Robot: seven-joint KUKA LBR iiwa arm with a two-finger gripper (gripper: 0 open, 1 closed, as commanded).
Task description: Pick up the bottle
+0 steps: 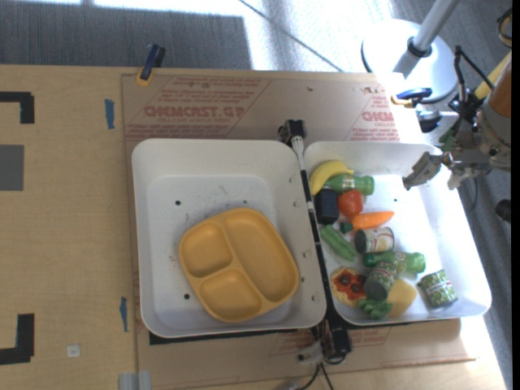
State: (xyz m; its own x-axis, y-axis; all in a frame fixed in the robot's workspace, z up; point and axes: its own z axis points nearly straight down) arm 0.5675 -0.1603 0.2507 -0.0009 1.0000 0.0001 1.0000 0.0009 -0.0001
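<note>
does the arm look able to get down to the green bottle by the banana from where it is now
Probably yes. The tool hangs over the right bin's far right side, with bare floor between it and the bottle. The bottle lies on its side, its top uncovered, though the banana and tomato crowd it.

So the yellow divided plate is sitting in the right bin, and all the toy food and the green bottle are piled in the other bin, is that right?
Not quite. The camera view shows the yellow three-compartment plastic plate in the left white bin, not the right one. The rest holds: the toy food and the green plastic bottle with a red label lie in the other bin, the right white bin.
</note>
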